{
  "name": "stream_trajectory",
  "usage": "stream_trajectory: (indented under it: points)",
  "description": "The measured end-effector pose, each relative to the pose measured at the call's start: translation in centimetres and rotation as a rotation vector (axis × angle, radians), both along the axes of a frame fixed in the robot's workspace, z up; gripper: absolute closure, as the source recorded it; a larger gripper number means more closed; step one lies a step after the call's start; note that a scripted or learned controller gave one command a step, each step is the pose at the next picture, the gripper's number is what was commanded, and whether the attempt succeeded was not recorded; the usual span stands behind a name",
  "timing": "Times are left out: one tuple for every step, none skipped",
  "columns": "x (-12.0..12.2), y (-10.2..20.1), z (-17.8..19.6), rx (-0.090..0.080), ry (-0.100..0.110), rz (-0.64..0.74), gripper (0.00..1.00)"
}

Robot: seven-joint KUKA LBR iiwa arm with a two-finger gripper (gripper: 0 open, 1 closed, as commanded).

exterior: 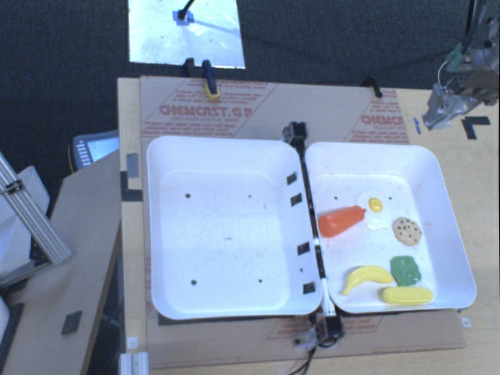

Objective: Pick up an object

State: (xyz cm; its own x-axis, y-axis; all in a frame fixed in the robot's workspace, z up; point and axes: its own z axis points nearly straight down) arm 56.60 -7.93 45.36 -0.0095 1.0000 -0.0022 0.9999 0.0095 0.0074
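Our gripper [439, 114] hangs at about two o'clock, above the bench beyond the right bin [437, 170], well apart from the toys; we cannot tell its state. The carrot [341, 221] lies near the bin's centre-left, touching the fried egg [375, 208] at its three o'clock. We judge the carrot light, stiff, smooth plastic, likely slippery; we would take it across its thick middle, clear of the egg.
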Motion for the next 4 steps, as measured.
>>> stream_trajectory:
  points:
    - [-2.4,8.5,8.7,0.005,-0.005,0.004,1.0]
    - [-4.0,16.1,1.4,0.003,0.011,0.001,1.0]
    - [-6.9,20.9,8.5,0.006,0.0,0.0,1.0]
    - [-8.1,26.8,8.2,0.005,0.005,0.0,1.0]
